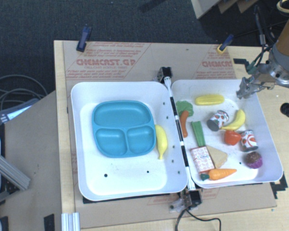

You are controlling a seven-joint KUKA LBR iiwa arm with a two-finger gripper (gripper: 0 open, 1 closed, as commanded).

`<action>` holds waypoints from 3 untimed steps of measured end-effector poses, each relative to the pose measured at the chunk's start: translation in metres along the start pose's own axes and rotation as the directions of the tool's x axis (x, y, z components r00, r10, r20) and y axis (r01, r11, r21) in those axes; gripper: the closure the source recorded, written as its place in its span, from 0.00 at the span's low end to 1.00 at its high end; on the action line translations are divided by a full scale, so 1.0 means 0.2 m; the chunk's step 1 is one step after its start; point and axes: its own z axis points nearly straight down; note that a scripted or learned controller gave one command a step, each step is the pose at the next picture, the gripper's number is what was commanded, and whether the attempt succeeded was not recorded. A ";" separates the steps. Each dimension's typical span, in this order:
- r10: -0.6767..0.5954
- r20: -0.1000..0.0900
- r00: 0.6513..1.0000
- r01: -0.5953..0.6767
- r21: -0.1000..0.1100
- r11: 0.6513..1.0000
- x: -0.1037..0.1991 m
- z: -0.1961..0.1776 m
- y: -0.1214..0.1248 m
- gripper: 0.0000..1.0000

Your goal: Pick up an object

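1. The gripper (pixel 244 89) hangs at the right bin's (pixel 269 129) upper right corner; whether it is open or closed cannot be told.
2. Nothing is seen lifted; toy foods, including a yellow corn cob (pixel 209 100) nearby, lie in the bin.
3. The arm (pixel 284 57) is cut off at the frame edge.

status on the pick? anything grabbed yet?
Done: nothing picked that the view shows. The toy food, such as the yellow corn, banana and carrot, lies in the right bin; another banana lies beside the blue divided plate in the left bin.
In hand: the gripper sits over the right bin's far corner, with nothing visibly held.
Left: descend, grasp, lift.
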 end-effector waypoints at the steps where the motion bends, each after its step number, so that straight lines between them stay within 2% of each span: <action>1: 0.000 -0.001 1.000 0.000 0.002 1.000 0.00 0.01 0.00 0.00; 2: 0.000 -0.002 1.000 0.000 0.006 1.000 0.22 0.45 0.18 0.00; 3: 0.001 -0.002 1.000 -0.001 0.005 1.000 0.41 0.61 -0.10 0.00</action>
